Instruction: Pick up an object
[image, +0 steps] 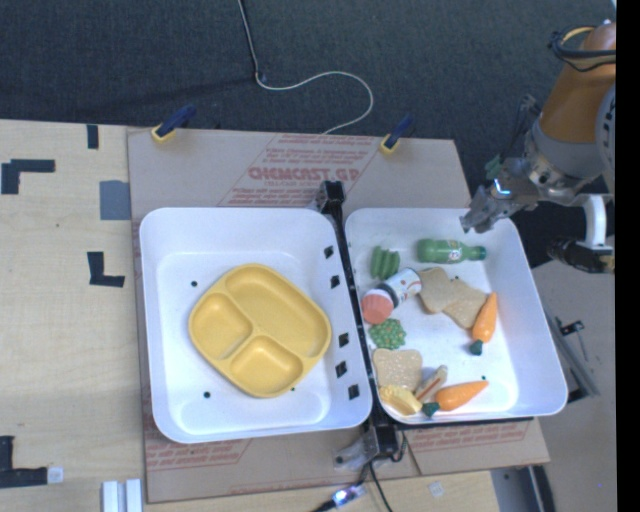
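The right bin holds several toy foods: a green bottle, a green pepper, a small white can, a red-and-white disc, a brown bread slice, broccoli, two carrots and a cracker-like slice. My gripper hangs over the bin's far right corner, just up and right of the green bottle. Nothing shows between its tips.
The left bin holds a yellow divided tray. Both bins rest on cardboard clamped to the bench. A white cable loops behind. The arm enters from the upper right.
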